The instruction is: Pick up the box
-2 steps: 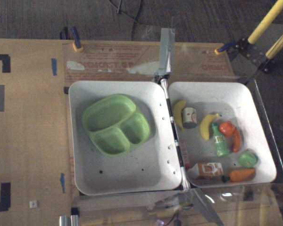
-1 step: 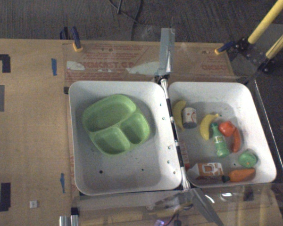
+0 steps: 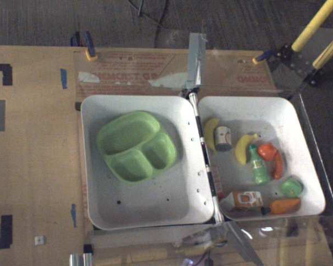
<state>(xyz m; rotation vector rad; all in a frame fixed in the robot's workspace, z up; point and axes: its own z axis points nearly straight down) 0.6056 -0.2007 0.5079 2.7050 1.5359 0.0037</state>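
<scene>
The box (image 3: 246, 199) is a small orange and white carton lying flat near the front left corner of the right bin (image 3: 299, 121). An orange carrot (image 3: 283, 205) lies just to its right, close to the bin's front wall. A dark strip lies along the box's front edge.
The right bin also holds two yellow bananas (image 3: 211, 132) (image 3: 243, 147), a small can (image 3: 223, 138), a green bottle (image 3: 259, 167), red pieces (image 3: 270, 155) and a green fruit (image 3: 291, 187). A green divided plate (image 3: 136, 146) sits in the left bin (image 3: 100, 204). Yellow poles (image 3: 316, 18) stand at the back right.
</scene>
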